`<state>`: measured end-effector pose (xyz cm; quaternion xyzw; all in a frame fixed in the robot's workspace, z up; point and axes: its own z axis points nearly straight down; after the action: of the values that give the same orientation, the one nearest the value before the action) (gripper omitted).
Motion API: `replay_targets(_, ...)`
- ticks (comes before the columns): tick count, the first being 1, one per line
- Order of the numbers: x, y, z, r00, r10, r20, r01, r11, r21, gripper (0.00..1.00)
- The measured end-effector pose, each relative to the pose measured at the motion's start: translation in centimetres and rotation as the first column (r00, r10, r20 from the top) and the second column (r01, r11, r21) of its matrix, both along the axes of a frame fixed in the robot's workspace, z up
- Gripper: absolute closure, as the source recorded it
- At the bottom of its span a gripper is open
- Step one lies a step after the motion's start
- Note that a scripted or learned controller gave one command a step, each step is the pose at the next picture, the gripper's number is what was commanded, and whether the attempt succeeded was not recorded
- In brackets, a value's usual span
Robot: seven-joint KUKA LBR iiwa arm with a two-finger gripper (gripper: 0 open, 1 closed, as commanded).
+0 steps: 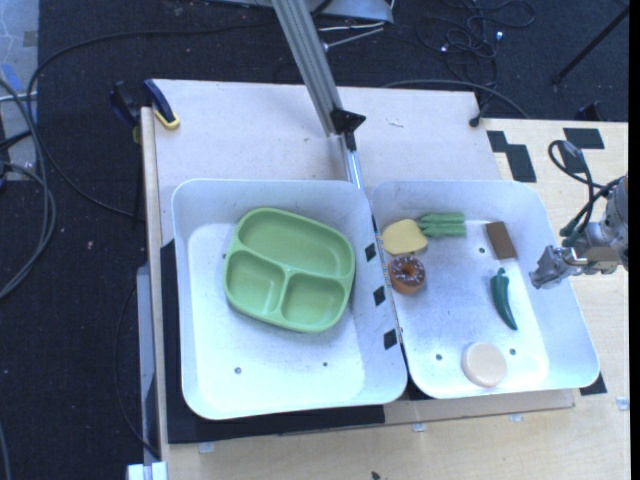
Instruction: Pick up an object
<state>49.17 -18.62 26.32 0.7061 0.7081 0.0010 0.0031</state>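
The right bin holds several small toy foods: a yellow piece, a green ridged piece beside it, a brown donut, a brown block, a green chili pepper and a pale round disc. My gripper sits at the right edge of this bin, to the right of the pepper and block, with nothing seen between its fingers. Its fingers are too small to read.
The left bin holds a green three-compartment tray. A slanted metal pole rises from the divide between the bins. Cables lie on the dark floor around the bench.
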Motion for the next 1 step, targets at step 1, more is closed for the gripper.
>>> replay_targets(1, 0.89, 5.16, -0.88, 1.0, 0.004, -0.005, -0.004, 1.0, 0.003, 1.0)
